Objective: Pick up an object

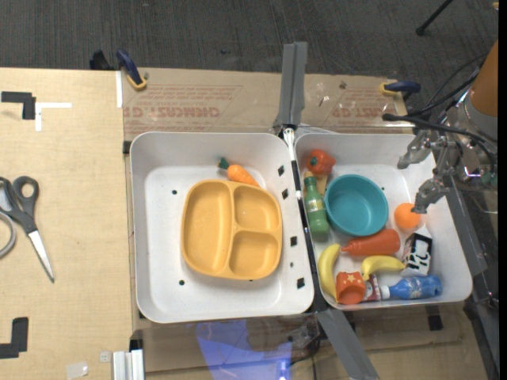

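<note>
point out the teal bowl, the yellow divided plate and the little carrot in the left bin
teal bowl (356,204), camera view, on its inside bottom.
yellow divided plate (207,224), camera view, on the floor of its large left compartment.
carrot (242,176), camera view, on its orange body.

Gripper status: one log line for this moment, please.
gripper: above right bin | nearest: orange ball | holding: nothing visible | yellow divided plate: left bin

My bins (146,236) are white. One holds a yellow plate (232,229) and an orange carrot (240,173); the other a teal bowl (356,204), green bottle (317,208), yellow bananas (328,266), orange ball (408,215) and blue bottle (413,289).
</note>
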